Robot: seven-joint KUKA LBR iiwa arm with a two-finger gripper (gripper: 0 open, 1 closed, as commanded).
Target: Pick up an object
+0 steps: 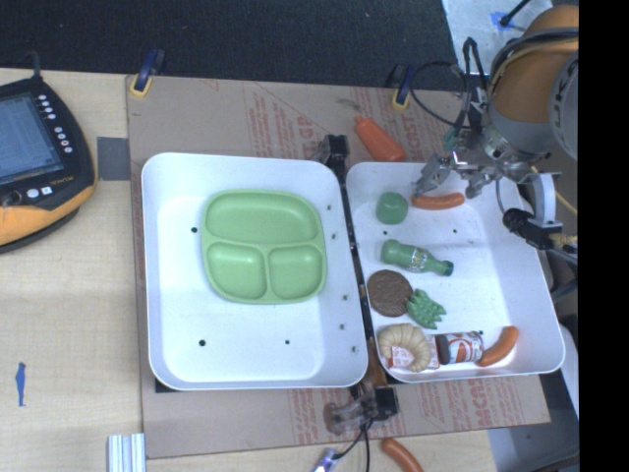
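A: So, biggest first. We had the two white bins side by side on the bench, left bin [167, 264] and right bin [531, 293]. Left one carried just the green divided tray [263, 246], lying flat mid-bin, which we read as a drop-off spot rather than a pick target.

B: And the arm [536, 77]?

A: It reached in from the right, over the far corner of the right bin. That made sense to us, since all the loose items sat there.

B: Gripper?

A: The gripper [454, 173] hung low over the hot dog sausage [436, 202] at the bin's far end. Fingers looked spread, tips just above or touching the sausage. We couldn't see it clamped between them, so we called it open and holding nothing.

B: So the target's that sausage?

A: Our guess, yes. It lay flat on the bin floor, just beside the small green cup [391, 207].

B: Rest of the clutter?

A: Green bottle [417, 258] on its side mid-bin, brown cookie [389, 292] touching the green leafy piece [426, 309], then the bagel [406, 347], the sauce bottle [458, 347] and another sausage [497, 346] packed along the near wall. All well apart from the gripper, so low risk of a bump.
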